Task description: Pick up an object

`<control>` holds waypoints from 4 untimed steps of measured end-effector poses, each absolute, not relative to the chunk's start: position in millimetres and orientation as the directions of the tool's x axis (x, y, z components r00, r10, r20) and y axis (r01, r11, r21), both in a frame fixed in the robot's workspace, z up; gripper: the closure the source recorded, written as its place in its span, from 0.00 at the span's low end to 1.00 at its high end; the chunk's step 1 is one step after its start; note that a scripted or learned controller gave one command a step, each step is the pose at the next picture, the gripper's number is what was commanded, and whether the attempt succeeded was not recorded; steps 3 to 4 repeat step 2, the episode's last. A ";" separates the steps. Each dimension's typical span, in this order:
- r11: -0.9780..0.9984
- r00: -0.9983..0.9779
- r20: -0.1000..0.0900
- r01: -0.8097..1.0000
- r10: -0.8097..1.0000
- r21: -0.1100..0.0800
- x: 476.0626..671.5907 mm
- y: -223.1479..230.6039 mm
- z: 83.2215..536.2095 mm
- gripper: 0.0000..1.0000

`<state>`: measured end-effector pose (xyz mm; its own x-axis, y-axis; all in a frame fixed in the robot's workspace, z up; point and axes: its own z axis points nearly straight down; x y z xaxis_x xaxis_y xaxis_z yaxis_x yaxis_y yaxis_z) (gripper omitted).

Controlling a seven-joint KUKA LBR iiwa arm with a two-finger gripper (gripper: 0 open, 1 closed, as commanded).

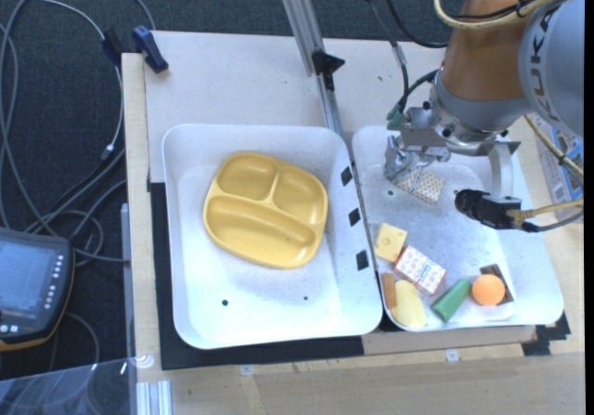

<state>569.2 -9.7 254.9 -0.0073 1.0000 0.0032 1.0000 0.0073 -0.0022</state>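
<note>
Currently gripper (406,162) low at the far edge of the right bin (543,260), touching a checkered packet (423,185); cannot tell its finger state. Risk: packet lies flat, so it may slide off. Other pickable items crowd the bin's near edge: cheese wedge (391,242), orange ball (488,289).

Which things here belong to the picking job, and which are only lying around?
Belong to the job:
- gripper, over the right bin
- checked piece beside the gripper
- cheese wedge
- patterned box
- green block
- orange ball

Just lying about:
- yellow divided tray in the left bin
- cables
- blue clamp
- handheld screen
</note>
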 end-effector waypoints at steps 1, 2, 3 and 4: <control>0.008 -0.008 0.003 1.000 1.000 0.001 571.8 51.6 256.4 1.00; 0.006 -0.006 0.002 1.000 1.000 -0.002 568.8 95.1 250.0 1.00; 0.006 -0.006 0.002 1.000 1.000 -0.002 568.8 95.1 250.0 1.00; 0.006 -0.006 0.002 1.000 1.000 -0.002 568.8 95.1 250.0 1.00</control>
